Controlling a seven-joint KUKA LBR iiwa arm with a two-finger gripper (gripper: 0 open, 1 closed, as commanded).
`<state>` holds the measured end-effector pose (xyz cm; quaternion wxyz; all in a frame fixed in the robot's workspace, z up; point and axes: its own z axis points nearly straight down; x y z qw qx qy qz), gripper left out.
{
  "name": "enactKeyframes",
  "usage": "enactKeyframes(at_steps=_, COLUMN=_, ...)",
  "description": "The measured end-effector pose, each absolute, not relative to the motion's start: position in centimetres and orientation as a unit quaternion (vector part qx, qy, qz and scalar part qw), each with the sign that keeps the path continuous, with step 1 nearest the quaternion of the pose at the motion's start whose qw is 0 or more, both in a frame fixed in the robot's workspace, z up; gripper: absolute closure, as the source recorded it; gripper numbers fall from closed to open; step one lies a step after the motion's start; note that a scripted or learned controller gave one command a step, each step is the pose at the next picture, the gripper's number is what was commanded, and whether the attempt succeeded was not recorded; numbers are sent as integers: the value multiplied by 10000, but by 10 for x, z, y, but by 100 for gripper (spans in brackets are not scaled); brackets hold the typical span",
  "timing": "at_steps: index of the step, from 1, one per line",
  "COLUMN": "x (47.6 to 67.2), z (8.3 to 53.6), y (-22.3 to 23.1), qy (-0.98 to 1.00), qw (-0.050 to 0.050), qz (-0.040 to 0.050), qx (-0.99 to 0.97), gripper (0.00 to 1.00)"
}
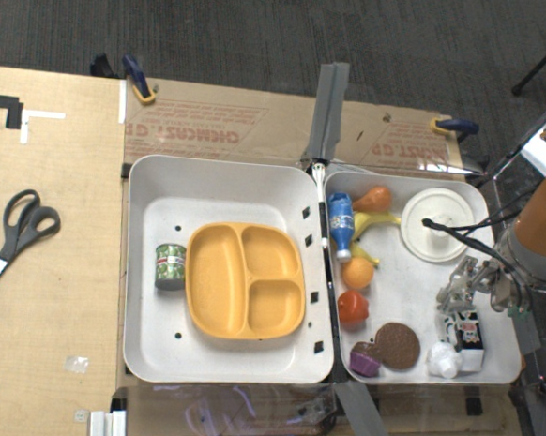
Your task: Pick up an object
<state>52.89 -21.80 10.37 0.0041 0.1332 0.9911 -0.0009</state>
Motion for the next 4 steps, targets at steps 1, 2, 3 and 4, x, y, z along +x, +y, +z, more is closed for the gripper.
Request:
enactKeyframes(at_steps=1, x=478, z=92, y=-160, qy=9747, qw=2, qz=2, qx=2233, gripper=100)
enactKeyframes(at_steps=2, x=480, z=93, y=-219, qy=9449, qw=9, qz=19, qx=3273, gripper=100)
enactKeyframes(at_steps=3, x=507, z=92, y=-149, qy=9233, qw=8, qz=0, qx=3841, gripper=100)
enactKeyframes(at_steps=4, x=549, z=187, y=-214, qy=9024, qw=16, qz=-5, qx=4310, gripper=100)
